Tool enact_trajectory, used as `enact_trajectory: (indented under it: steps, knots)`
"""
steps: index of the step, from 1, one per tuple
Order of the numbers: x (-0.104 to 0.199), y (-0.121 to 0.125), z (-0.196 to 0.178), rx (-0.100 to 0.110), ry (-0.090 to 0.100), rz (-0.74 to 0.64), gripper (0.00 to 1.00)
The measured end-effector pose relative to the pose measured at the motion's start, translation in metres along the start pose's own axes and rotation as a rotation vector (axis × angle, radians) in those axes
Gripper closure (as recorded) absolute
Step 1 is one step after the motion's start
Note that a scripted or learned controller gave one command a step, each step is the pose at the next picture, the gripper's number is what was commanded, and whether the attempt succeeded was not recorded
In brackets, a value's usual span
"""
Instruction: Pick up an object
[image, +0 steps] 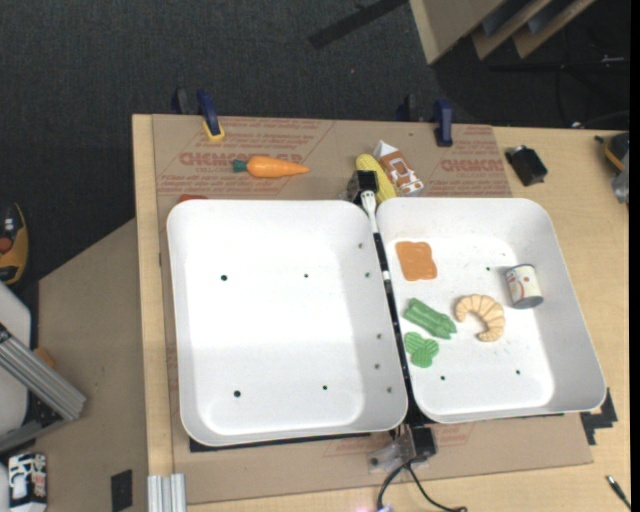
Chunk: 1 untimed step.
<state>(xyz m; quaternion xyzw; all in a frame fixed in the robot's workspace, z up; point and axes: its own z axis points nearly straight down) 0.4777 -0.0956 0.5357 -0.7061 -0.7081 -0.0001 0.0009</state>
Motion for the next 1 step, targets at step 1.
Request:
enact_trajectory:
  steps: [1]
  knots:
    - [-0.0588, 0.0014, 0.0004, -0.004, -0.005, 0.008, 1.00]
